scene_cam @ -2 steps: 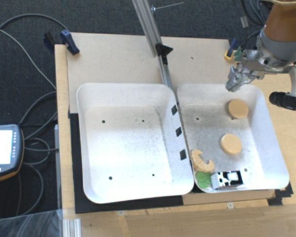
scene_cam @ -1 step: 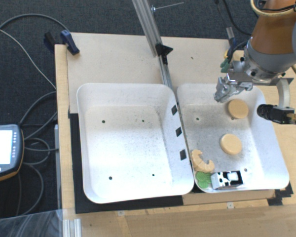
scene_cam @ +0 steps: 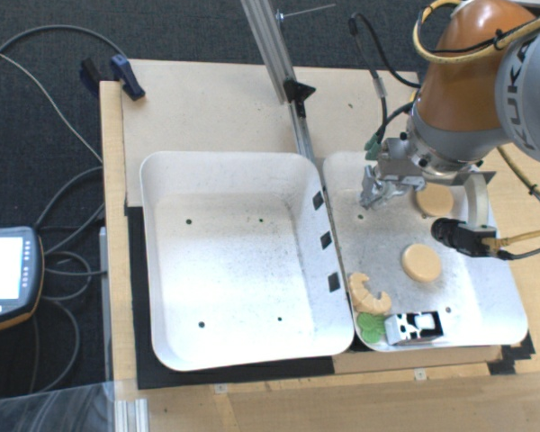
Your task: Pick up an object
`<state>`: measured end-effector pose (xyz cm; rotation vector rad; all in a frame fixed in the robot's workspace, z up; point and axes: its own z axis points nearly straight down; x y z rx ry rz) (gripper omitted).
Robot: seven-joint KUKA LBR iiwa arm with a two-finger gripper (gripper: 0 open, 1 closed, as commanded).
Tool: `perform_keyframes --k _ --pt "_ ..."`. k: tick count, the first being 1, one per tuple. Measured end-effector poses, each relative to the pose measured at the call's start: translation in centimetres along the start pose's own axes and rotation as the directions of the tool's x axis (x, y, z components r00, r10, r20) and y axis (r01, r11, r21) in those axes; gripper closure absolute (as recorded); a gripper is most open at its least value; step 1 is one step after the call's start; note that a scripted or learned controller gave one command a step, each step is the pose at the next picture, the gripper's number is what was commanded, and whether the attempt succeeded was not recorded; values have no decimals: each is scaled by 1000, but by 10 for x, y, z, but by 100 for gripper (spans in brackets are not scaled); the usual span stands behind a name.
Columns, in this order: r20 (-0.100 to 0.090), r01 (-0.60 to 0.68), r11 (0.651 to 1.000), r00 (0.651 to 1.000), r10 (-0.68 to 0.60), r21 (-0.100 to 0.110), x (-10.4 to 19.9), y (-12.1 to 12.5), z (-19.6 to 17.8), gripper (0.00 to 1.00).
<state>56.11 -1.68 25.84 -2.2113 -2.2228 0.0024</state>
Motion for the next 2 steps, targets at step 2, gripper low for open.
perform_keyframes --k 2 --pt "0 1 1000 1000 -1 0 98 -51 29 100"
